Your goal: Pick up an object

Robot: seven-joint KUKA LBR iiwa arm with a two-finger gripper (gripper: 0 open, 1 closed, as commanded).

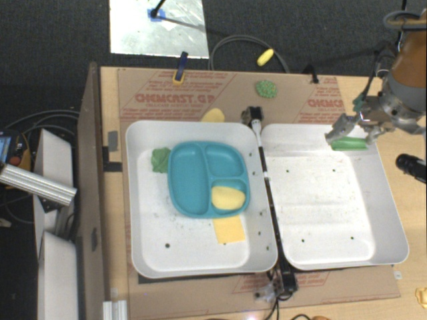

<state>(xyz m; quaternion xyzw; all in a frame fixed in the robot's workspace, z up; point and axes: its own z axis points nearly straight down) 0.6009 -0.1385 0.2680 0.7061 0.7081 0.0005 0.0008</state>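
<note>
Camera view: I note a long green object (349,143) at the far edge of the right bin (333,245), lying flat just below the gripper (352,131). The grey fingers stand around its far side, but I cannot tell how wide they are set or whether the piece sits between them, so I record no grasp.

The other candidates lie in the left bin (143,245): a teal divided plate (197,179) with a yellow rounded piece (228,197) in its near right compartment, a green leafy piece (160,159) touching the plate's left rim, and a yellow flat slice (229,230) on the bin floor just near of the plate.

Risks, in my judgement: the green object lies hard against the far wall, so a finger could land on the rim instead of beside it and push the piece away or tip the bin. A long, thin item caught off its middle may swing and drop on the lift.

Legible writing: "CHEMCAST" is printed in red on the brown board (167,99) beyond the bins, once on the left and partly repeated on the right; the smaller characters after it are not readable
</note>
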